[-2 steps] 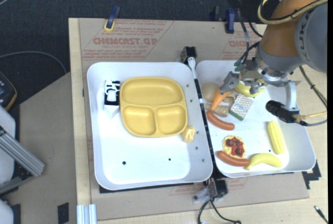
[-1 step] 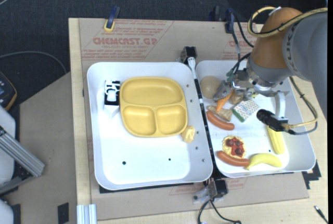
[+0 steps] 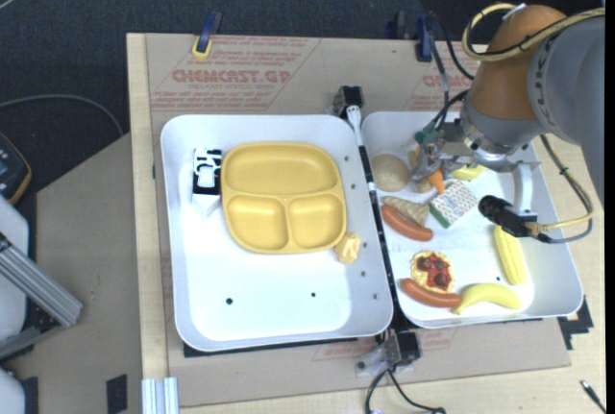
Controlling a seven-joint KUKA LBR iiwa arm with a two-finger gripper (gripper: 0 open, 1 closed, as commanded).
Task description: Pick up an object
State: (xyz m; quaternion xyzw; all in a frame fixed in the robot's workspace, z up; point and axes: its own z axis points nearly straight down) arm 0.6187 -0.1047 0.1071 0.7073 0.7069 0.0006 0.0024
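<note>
Your gripper [image 3: 430, 164], finger state indiscernible, sits low at the right bin's [image 3: 567, 282] ten o'clock, crowded by a bun [image 3: 390, 173], sausage [image 3: 406, 220] and checkered packet [image 3: 453, 204].

You see white bins [image 3: 183, 210] | yellow tray [image 3: 283, 196] | grey arm [image 3: 577, 76] with orange band [image 3: 509, 66] | yellow banana [image 3: 490, 297] | yellow corn [image 3: 509, 254] | red-brown sausages [image 3: 406, 222] | pizza [image 3: 431, 270] yellow with red topping | box [image 3: 454, 204] green-and-white checked | tan bun [image 3: 390, 173] | black-and-white block [image 3: 206, 172] | bench [image 3: 154, 114] light brown with red lettering
</note>
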